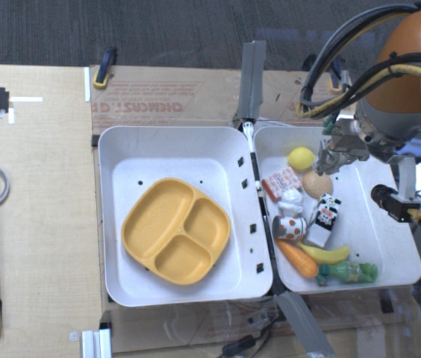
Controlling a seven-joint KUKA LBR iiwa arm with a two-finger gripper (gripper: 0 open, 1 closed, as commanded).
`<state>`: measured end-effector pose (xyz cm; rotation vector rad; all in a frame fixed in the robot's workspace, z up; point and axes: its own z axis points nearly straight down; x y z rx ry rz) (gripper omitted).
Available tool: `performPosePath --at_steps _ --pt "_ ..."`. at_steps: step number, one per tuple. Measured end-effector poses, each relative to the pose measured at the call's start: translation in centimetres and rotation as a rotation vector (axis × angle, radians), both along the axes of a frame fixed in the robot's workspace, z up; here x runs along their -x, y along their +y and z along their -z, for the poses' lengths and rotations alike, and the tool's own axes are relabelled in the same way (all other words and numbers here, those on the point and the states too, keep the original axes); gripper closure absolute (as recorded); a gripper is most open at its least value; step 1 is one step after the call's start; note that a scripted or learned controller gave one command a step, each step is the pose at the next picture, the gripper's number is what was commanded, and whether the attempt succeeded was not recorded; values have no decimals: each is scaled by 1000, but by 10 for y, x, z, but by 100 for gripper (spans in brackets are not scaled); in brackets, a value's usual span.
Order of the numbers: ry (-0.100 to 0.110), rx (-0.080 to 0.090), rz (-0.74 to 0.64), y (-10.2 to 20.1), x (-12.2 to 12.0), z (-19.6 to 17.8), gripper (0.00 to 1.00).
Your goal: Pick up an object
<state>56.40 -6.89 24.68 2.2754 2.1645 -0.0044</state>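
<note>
Clutter fills the right white plastic bin [390, 259], and any piece of it could serve as the object to pick up. Nearest the tool [328, 161] is a tan, egg-shaped object [316, 184], just below and touching or nearly touching the tip; a round yellow lemon-like fruit [300, 157] sits just to the tool's left. Judging by the tip's position, one of these two is the likely target.

Whether the tool is open or closed cannot be told from this slanted view, and nothing is visibly held in it.

Further below the tool lie a red-and-white packet [280, 180], a small white figure [291, 198], a black-and-white cow-patterned toy [328, 213], a small cup with a red and white pattern [290, 229], an orange plastic carrot [298, 258], a yellow plastic banana [328, 253] and a green bottle-shaped toy [349, 273]. They are heaped against the bin's left wall, touching one another, so a grasp there would probably disturb the neighbours; the two items by the tool are freer on their upper sides.

Well to the tool's left, the other white bin [113, 222] holds a yellow three-compartment plastic plate [176, 230], lying flat. Both bins rest on the surface [31, 200], over a brown cardboard sheet [166, 95].
</note>
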Motion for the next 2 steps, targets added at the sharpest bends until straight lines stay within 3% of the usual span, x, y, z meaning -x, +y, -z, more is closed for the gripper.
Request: performPosePath --at_steps 1,2 --pt "1 0 -162 24 -46 -6 0" --pt "-1 0 -180 36 -81 -28 0"
